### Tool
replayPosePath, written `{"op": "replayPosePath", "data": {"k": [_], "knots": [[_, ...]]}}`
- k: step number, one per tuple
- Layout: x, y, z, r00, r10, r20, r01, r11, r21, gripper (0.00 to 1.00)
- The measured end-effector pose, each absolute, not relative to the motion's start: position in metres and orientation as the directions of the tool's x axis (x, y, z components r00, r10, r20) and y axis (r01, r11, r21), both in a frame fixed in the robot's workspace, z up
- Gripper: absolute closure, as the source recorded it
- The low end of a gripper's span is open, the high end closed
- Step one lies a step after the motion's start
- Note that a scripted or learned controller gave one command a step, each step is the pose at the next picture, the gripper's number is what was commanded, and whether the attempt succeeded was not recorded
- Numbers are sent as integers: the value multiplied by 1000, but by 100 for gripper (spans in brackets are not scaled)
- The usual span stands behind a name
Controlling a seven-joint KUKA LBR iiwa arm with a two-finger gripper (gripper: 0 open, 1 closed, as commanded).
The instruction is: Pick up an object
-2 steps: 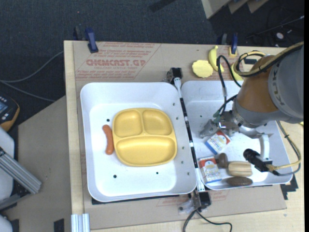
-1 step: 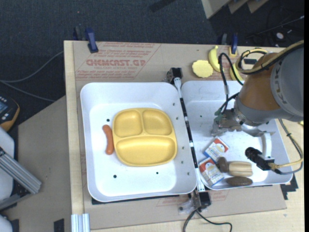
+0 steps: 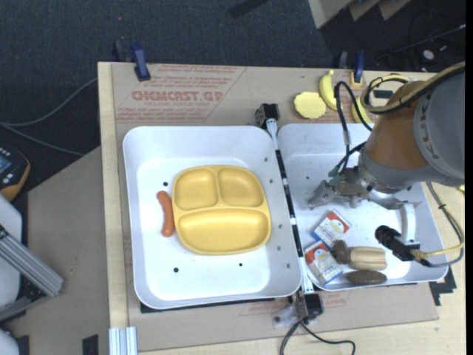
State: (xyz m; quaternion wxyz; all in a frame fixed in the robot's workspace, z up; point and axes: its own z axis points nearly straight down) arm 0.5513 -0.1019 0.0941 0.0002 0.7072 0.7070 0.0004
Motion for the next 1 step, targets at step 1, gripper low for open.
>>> {"op": "replayPosePath", "data": {"k": [1], "knots": [[524,-110,84,2,1000,2,1000,-2,-5,0]]}}
